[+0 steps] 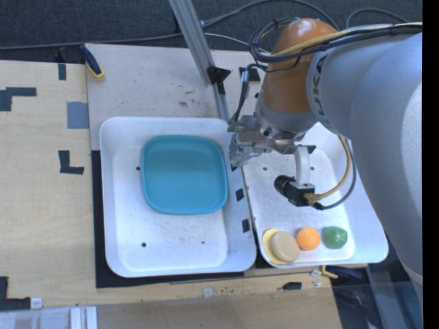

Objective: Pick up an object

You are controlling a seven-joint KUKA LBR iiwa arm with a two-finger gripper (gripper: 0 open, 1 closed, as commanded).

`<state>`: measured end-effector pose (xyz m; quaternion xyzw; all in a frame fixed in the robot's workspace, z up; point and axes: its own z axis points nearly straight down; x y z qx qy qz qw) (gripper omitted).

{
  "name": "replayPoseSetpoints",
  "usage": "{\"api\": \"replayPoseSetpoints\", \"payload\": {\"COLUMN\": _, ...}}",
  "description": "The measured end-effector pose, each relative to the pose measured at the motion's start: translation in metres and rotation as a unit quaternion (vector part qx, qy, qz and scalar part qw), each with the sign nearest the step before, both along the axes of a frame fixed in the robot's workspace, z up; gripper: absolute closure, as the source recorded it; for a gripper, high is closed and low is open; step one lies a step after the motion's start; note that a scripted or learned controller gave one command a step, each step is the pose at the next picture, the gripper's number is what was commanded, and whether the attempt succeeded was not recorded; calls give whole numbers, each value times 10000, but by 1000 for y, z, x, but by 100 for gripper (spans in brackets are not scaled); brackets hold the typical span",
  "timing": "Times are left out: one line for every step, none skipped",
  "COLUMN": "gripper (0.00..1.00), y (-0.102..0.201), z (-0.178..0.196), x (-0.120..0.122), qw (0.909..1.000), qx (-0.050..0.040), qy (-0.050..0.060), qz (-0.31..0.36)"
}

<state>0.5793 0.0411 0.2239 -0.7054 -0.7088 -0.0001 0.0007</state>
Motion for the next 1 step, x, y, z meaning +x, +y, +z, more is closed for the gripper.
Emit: {"api": "replayPoseSetpoints", "payload": {"gripper": 100, "y": 50, "z": -9, "x": 22, "qw": 10000, "qx": -2, "qy": 4, "qz": -3}}
